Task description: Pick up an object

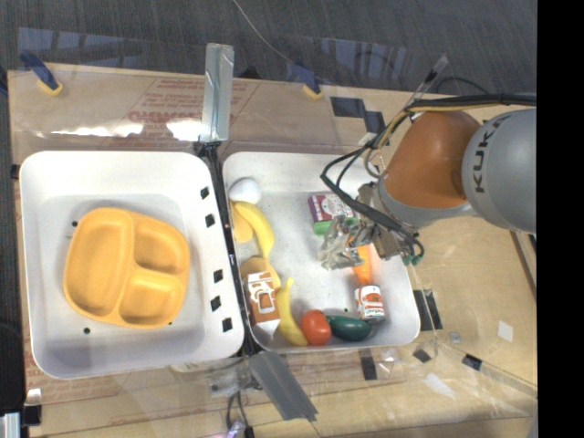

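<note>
Two shallow white bins side by side on bench; left bin (36, 245) holding a yellow divided tray (126, 265), three compartments, flat on the floor of the bin. Right bin (292, 167) crowded: white ball (244, 190) at upper left corner, yellow banana (255, 226) just below it along the left wall, brown bottle with orange-white label (262, 295) beneath that, second smaller banana (287, 316) beside the bottle and curving down toward the front wall. Red tomato (315, 327) touching the small banana's lower end, dark green vegetable (349, 327) just beside the tomato on its right. Small can with red-white label (370, 302) above the green vegetable, near the right wall. Purple-white carton (323, 208) in upper middle of bin, green piece (325, 228) just under it. Grey arm with orange band (429, 158) reaching in from right, wrist over the right bin's upper right part, black cables looping off it. Gripper (342, 249) low in mid-right of bin, just below the carton, an orange item (365, 267) right beside it; finger spread lost in clutter and glare, cannot tell wide or narrow, nothing plainly seen between fingers
</note>
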`<state>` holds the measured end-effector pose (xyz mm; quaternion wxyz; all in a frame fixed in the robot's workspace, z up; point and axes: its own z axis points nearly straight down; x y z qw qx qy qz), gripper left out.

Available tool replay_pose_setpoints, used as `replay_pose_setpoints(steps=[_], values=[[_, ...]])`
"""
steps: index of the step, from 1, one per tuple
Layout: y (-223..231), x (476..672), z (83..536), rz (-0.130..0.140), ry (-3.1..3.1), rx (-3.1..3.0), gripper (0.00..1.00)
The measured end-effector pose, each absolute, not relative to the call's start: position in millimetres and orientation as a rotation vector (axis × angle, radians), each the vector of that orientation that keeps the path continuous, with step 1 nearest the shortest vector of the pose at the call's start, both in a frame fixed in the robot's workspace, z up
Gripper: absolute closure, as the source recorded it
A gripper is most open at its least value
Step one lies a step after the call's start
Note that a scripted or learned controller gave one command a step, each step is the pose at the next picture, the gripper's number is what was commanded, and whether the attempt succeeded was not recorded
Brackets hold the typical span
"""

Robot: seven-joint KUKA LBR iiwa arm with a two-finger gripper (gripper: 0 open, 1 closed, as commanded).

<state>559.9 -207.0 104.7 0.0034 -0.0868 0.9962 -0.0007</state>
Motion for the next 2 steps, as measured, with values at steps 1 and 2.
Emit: replay_pose_setpoints(steps=[1,2], values=[[-199.7,623.9,247.8,-0.008,3.125,-0.117,1.00],[-115.2,648.8,251.5,0.000,3.137,-0.074,1.00]])
